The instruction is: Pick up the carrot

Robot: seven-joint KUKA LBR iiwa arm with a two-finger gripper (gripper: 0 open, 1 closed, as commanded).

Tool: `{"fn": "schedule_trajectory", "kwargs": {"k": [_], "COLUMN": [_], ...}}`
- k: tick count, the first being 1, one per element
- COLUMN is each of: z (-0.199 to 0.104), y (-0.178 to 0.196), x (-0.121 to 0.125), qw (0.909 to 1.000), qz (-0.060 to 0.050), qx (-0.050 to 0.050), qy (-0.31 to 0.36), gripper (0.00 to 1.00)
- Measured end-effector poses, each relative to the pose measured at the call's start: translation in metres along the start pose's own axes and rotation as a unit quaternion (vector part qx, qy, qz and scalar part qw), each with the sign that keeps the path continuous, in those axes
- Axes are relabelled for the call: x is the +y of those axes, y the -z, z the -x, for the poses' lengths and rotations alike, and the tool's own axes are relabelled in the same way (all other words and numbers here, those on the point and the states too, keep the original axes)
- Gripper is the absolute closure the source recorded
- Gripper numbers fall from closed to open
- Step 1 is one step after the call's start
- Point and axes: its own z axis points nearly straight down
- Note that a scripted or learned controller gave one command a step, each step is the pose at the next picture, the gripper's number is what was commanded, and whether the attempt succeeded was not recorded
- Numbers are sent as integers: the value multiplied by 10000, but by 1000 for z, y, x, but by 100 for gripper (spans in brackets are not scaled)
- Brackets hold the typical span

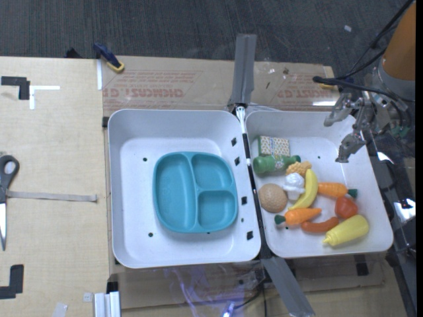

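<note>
The grey two-finger gripper (352, 127), fingers apart and empty, hung near the right bin's (377, 243) far edge; the small orange plastic carrot (297, 216) lay near its front edge, wedged against the yellow plastic banana (306, 191), risking a mistaken grab.

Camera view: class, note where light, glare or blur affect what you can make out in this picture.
Camera view: even overhead light on the white bins; purple glare on the bench's front edge; the gripper looks slightly blurred; the carrot and blue tray are sharp, with soft shadows.
</note>
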Motion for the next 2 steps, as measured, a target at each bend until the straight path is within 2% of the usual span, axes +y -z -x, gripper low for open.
{"fn": "schedule_trajectory", "kwargs": {"k": [1, 2], "z": [-16, -44], "y": [-143, -143], "x": [1, -42], "qw": [9971, 9899], "qz": [-1, -3], "qx": [-2, 0], "qy": [756, -1417], "gripper": [0, 0]}}
